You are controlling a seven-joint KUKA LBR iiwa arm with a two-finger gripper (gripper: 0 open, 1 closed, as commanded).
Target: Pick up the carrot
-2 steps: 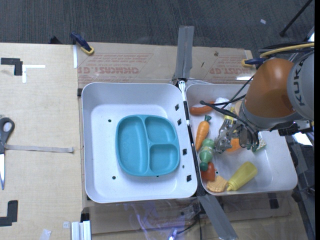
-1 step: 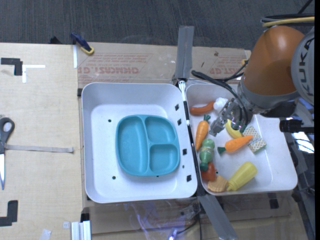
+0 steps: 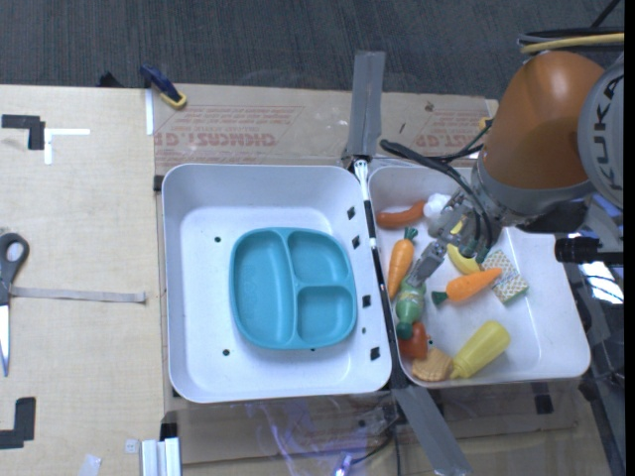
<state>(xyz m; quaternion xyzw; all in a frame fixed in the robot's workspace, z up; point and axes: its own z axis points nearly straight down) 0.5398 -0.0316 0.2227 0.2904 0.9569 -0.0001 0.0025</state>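
Pincer hangs low over the right bin, fingers pointing down-left, and from this angle I can't tell whether they're apart or together. Nothing is visibly between them.

Target time: the carrot lies just left of the fingertips, against the bin's left wall, green top at the far end, tip toward the near side. Careful now, because a second carrot sits just right of the pincer, lying crosswise. Either would satisfy the task, I'd say; the left one looks closest.

To do this well, I'd judge the fingers should straddle the carrot across its width at the thick middle, not along its length, and come straight down. The wall crowds the left side, so one finger has little room there. The green vegetable at the carrot's near end could get nudged.

Count: two bins, two carrots, one sausage, one banana, one sponge, one yellow bottle, one red piece, one cookie. Left bin carries one blue plate.
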